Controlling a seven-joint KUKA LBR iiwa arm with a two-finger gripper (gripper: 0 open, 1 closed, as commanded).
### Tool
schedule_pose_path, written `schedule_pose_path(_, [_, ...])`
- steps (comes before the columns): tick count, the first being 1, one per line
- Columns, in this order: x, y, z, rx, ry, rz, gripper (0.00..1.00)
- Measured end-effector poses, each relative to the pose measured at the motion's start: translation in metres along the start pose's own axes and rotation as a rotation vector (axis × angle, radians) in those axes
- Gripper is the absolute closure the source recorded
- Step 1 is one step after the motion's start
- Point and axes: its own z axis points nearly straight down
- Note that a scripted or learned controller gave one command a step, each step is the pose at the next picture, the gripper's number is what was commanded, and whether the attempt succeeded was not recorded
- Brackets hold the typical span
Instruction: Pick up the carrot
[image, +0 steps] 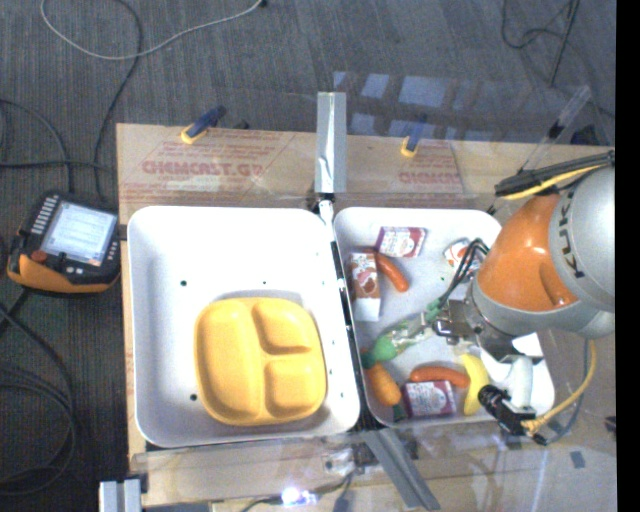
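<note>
While my gripper (440, 322) hangs over the right bin (470, 216), whether it is spread or closed I cannot tell. My carrot (381, 384) lies at the bin's near-left corner, just below me, long axis slanting, green top (381, 349) pointing up-left.

The carrot (382, 384) lies in the right bin's (440, 222) near corner; a yellow tray (261, 360) fills the left bin (160, 300).

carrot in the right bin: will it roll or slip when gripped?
Likely yes. The carrot looks rounded and tapered with a smooth, glossy skin, so it may squirt out of a pinch. It lies against the bin wall, which probably limits rolling but crowds one finger.
</note>
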Motion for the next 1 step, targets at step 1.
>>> schedule_pose_path(1, [0.0235, 0.0370, 0.0049, 0.041, 0.010, 0.152, 0.00])
